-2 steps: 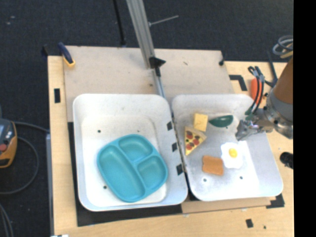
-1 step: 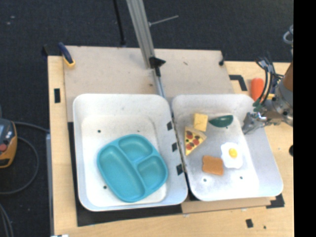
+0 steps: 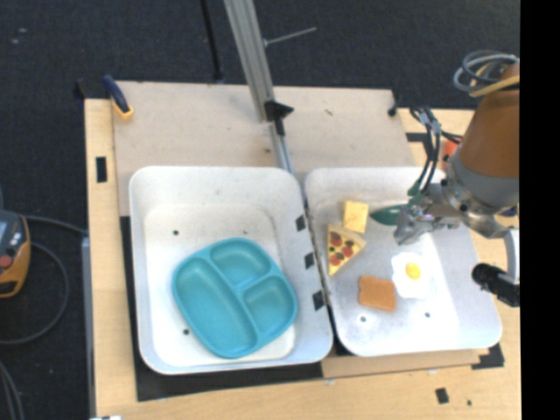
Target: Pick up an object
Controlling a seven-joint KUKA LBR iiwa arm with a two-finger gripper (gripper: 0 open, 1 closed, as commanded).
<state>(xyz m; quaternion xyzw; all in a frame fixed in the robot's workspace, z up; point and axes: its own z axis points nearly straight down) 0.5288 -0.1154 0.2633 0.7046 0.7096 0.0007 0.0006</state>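
The right bin point(image 3: 464, 322) holds several toy foods. A yellow cheese block point(image 3: 354, 215) lies near its far left, with a pizza slice point(image 3: 342, 248) just in front of it. An orange-brown toast piece point(image 3: 377, 293) and a fried egg point(image 3: 411, 274) lie toward the bin's middle. A dark green piece point(image 3: 383, 215) lies beside the cheese, partly hidden by the gripper. My gripper point(image 3: 407, 228) hangs low over the bin, just right of the green piece and just above the egg. Nothing is visibly lifted.
In the left bin point(image 3: 153, 199) lies a teal divided plate point(image 3: 234, 297). A metal post point(image 3: 254, 55) rises behind the bins, slanting down to where they meet. The grey and orange arm point(image 3: 490, 156) covers the right bin's far right corner.
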